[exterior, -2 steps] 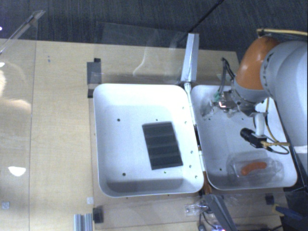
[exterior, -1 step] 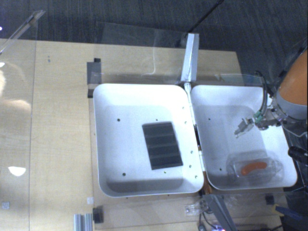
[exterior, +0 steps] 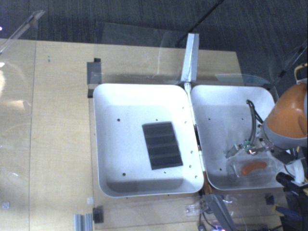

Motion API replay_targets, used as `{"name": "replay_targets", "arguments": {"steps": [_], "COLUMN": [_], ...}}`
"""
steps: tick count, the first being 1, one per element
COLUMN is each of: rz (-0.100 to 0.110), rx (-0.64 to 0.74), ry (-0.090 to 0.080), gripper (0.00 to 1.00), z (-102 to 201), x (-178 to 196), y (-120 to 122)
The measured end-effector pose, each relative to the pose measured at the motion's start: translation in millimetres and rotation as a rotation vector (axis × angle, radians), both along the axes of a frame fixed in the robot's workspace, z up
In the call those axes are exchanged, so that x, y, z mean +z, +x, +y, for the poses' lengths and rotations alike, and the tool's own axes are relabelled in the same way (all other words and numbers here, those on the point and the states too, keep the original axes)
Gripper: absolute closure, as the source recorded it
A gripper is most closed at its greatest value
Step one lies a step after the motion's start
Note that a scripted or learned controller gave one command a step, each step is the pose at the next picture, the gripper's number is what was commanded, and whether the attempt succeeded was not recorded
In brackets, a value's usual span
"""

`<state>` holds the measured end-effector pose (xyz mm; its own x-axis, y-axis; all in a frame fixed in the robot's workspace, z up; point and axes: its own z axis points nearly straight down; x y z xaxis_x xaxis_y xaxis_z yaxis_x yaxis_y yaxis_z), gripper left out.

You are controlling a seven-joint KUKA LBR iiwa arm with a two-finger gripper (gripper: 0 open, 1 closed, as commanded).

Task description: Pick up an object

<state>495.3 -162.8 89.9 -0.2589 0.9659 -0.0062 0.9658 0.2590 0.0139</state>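
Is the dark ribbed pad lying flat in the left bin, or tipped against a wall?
Flat. The dark ribbed pad lies on the left bin floor, its whole top face showing, away from every wall.

A pale tan wooden table carries two shallow white plastic bins with small dark dots along their floors. In the left-hand bin lies a flat charcoal-black rectangular pad, ribbed in darker crosswise bands. In the right-hand bin, at about four o'clock, sits a small orange-red oblong object inside clear wrapping. At three o'clock, the grey robot arm's orange band glows above dark grey carpet.
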Motion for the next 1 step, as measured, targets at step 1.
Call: {"name": "replay_targets", "arguments": {"steps": [1], "rz": [-0.010], "rx": [0.000], "ry": [-0.001], "gripper": [1.00], "z": [0.6], "x": [12.5], "y": [3.7]}}
